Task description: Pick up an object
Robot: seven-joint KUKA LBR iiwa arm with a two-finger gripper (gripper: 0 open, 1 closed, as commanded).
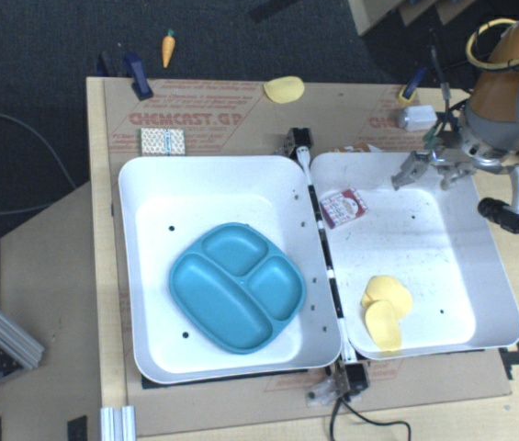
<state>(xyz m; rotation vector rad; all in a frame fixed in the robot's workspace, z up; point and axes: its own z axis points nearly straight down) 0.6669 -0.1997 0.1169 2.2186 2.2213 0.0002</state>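
My gripper (428, 175) hovers over the far edge of the right bin (489, 283), fingers spread open with nothing between them. A red and white packet (341, 207) lies in that bin's far left corner, to the left of the gripper. Two pale yellow pieces (385, 309) lie together near the bin's front left, well below the gripper. In the left bin (149, 209) rests a blue divided plate (236, 286).
On the bench behind the bins lie a yellow lump (284, 89), a patterned sachet (163, 141), a blue clip (137, 76) and a white block (418, 118). A small carrot toy (168, 49) lies on the dark floor. The arm (507, 90) enters from the upper right.
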